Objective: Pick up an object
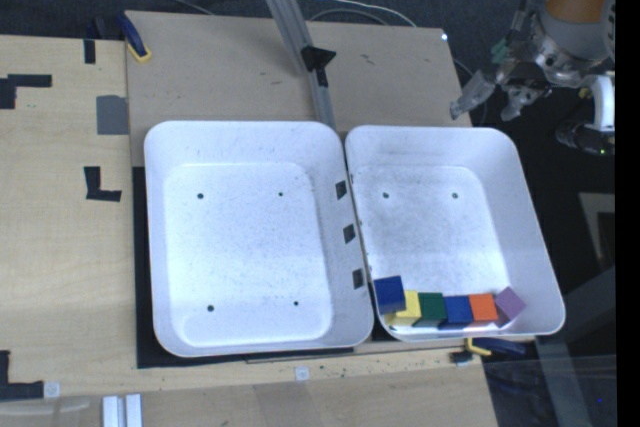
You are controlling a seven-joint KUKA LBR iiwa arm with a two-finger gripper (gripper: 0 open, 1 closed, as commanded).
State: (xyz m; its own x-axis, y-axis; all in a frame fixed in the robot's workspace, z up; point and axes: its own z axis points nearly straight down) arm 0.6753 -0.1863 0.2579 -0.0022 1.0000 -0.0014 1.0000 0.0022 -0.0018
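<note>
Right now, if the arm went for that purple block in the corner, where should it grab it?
Probably from straight above. The purple block ends the row, wedged against the right bin corner wall, with the orange block on its left. Its front and back faces look freest for the fingers, though the wall leaves little room.

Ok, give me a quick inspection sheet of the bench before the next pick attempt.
Surface: wooden bench bearing two white bins side by side, left bin and right bin.
Job's things: coloured blocks in a row along the right bin's near wall: blue, yellow, green, blue, orange, purple.
Clutter: black tape marks on the bench; blue-and-yellow clamp at the far edge.
Grippers: tool raised past the right bin's far right corner, apart from the blocks.
Cables: thin cables on the floor behind.
Surroundings: slanted metal pole; dark floor.
</note>
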